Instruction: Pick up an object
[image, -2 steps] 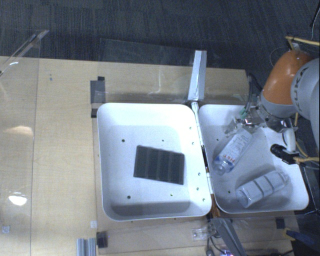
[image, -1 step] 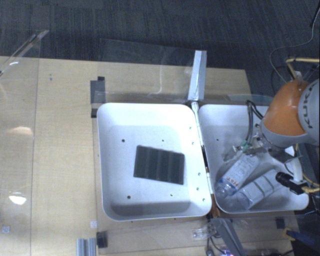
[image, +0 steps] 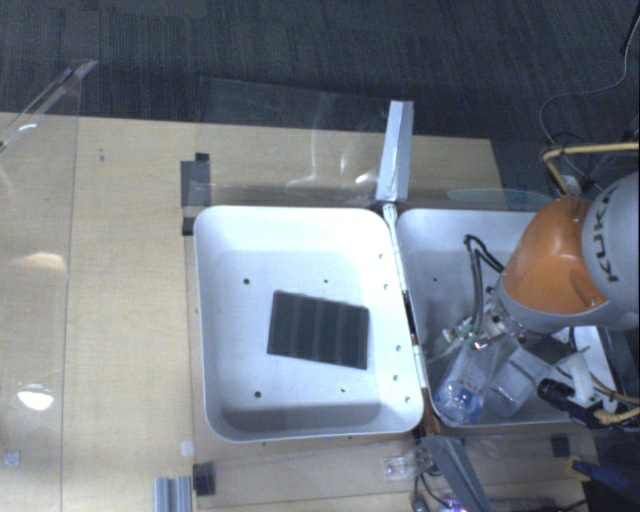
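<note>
Partly, arm (image: 570, 265) hides right bin (image: 440, 260) (bottle (image: 468, 385) blurred)

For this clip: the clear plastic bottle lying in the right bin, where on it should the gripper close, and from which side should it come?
Probably across the middle of the clear plastic bottle, coming from above. It lies on its side near the front wall of the right white bin, so a side approach looks crowded, and its round body would suit fingers set across its width. The gripper sits over it, under the orange band; contact cannot be judged.

Dark ribbed pad (image: 318, 329) flat in left bin (image: 215, 300); arm (image: 560, 265) over right bin (image: 430, 260), clear bottle (image: 470, 385) beneath.
</note>
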